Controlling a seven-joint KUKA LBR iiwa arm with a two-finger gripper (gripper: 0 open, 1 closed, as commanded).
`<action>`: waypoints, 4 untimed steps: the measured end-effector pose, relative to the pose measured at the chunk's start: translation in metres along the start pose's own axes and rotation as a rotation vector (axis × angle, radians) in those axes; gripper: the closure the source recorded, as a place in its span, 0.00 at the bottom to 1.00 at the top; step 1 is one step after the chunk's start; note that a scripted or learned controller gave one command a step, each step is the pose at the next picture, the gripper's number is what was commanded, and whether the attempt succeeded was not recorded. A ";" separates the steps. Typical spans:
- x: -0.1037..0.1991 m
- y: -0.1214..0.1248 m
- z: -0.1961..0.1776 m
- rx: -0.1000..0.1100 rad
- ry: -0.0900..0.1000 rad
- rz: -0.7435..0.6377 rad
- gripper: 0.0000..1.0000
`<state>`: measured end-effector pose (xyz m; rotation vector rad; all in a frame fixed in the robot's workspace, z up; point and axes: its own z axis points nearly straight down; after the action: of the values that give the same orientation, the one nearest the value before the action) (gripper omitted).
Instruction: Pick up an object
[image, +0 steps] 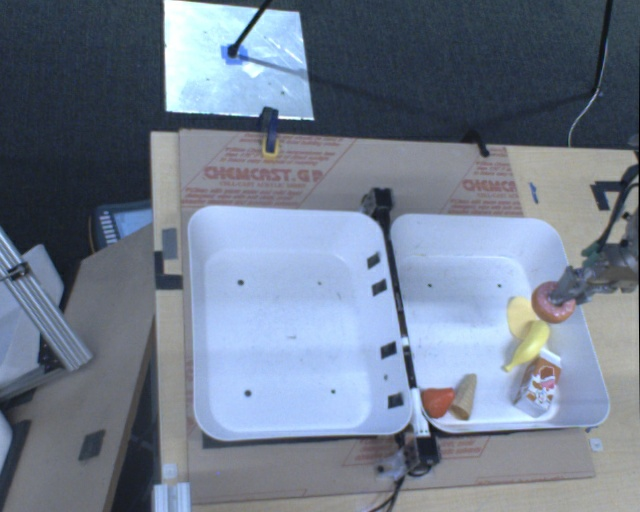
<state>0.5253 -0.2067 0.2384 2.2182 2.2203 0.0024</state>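
In the right bin (470, 270), a pink ring-shaped donut (552, 303) sits at the tip of my gripper (567, 291), which reaches in over the bin's right wall. The fingers are closed on the donut's right side, and it hangs tilted just above a yellow disc (518, 316). A yellow banana (529, 347) lies right below the donut. Near the bin's front right corner stands a small milk carton (540, 386). An ice-cream cone (465, 396) and a red piece (437, 402) lie along the front wall.
The left bin (285, 320) adjoins the right one across a black divider strip (392, 300). A foil sheet (238, 58) lies behind the bench. Cables run along the upper right.
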 end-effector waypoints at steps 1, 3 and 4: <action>0.000 0.014 -0.017 -0.001 0.000 -0.004 1.00; 0.000 0.021 -0.001 0.002 0.000 -0.005 1.00; 0.000 0.019 0.006 0.001 -0.001 -0.001 1.00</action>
<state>0.5448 -0.2065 0.2326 2.2169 2.2221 -0.0001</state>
